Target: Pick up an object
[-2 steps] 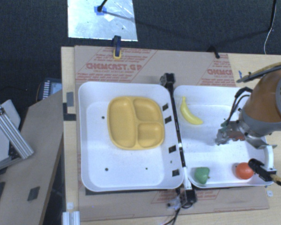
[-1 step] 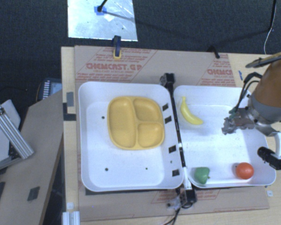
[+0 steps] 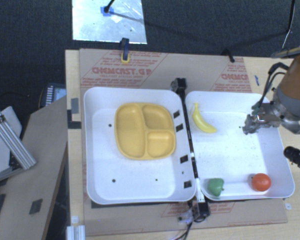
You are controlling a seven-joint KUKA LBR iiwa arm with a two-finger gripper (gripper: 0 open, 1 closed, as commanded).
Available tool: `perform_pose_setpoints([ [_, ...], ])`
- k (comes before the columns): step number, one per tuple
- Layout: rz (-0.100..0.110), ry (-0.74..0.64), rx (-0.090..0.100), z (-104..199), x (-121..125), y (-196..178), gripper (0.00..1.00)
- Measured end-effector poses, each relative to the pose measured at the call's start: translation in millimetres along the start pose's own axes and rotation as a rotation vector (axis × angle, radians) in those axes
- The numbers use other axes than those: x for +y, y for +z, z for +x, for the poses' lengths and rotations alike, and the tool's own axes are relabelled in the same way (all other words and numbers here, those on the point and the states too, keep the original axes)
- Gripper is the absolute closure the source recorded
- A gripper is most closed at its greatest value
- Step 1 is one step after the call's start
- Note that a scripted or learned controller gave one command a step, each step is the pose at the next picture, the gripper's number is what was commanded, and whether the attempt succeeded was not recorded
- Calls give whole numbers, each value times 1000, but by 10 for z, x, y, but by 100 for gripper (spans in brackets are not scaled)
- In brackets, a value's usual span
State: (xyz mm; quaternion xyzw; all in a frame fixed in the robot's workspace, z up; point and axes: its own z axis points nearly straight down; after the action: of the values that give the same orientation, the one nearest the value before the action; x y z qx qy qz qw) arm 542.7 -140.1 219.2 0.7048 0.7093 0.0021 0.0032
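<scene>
A yellow banana [image 3: 202, 120] lies at the far left of the right bin [image 3: 230, 156], close to the divider. A green pepper-like piece [image 3: 215, 186] sits at that bin's near left corner, and an orange-red ball [image 3: 260, 182] rests near its front right. My gripper [image 3: 252, 124] hangs over the right side of the right bin, well to the right of the banana and above the red ball. Nothing shows between its tips.
The left bin [image 3: 102, 179] holds a yellow three-compartment plate [image 3: 144, 130]. A black clamp strip [image 3: 186, 139] runs between the bins. Both bins rest on a cardboard sheet [image 3: 155, 66]. A yellow clip [image 3: 125, 51] stands at the back.
</scene>
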Motion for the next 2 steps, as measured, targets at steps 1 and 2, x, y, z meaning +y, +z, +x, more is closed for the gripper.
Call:
perform_pose_setpoints([
  [1, -1, 0, 0, -4, 23, -542, 100],
  [2, 6, -3, 3, 571, 24, -364, 100],
])
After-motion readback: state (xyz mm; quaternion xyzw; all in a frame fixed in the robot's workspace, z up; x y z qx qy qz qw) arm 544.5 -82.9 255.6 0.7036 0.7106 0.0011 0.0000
